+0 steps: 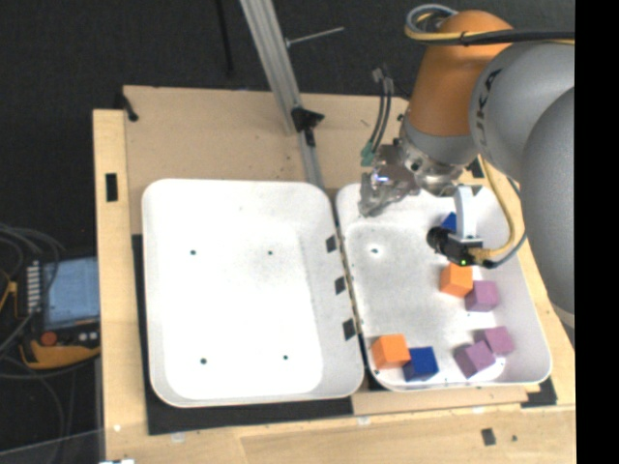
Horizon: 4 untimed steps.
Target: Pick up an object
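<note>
We count two small orange cubes [456, 279] [391, 350], three small purple cubes [482, 296] [498, 340] [473, 358] and two small blue cubes [421, 363] [447, 224], all in the shallow white right-hand bin [387, 288] on the desk [193, 133]. They crowd its right side and near rim. The end effector [379, 193] hangs at that bin's far left corner; we cannot tell its state. The shallow white left-hand bin [232, 288] offers open room.
</note>
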Each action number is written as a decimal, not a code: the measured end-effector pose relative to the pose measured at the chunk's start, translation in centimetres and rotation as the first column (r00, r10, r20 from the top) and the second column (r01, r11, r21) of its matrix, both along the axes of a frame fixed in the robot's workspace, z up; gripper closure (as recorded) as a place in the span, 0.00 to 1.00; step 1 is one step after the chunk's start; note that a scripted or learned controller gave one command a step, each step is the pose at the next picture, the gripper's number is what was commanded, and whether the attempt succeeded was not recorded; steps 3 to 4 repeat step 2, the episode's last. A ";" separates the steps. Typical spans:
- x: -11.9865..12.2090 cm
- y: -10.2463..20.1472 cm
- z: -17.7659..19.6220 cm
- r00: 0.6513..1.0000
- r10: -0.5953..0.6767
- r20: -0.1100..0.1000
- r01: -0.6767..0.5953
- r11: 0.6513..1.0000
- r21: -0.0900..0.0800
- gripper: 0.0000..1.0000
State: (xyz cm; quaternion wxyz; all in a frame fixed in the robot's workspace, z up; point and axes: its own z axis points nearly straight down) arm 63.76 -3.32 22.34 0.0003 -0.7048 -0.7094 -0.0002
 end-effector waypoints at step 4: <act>0.0 11.3 1.2 1.000 0.001 0.002 -0.001 1.000 0.001 1.00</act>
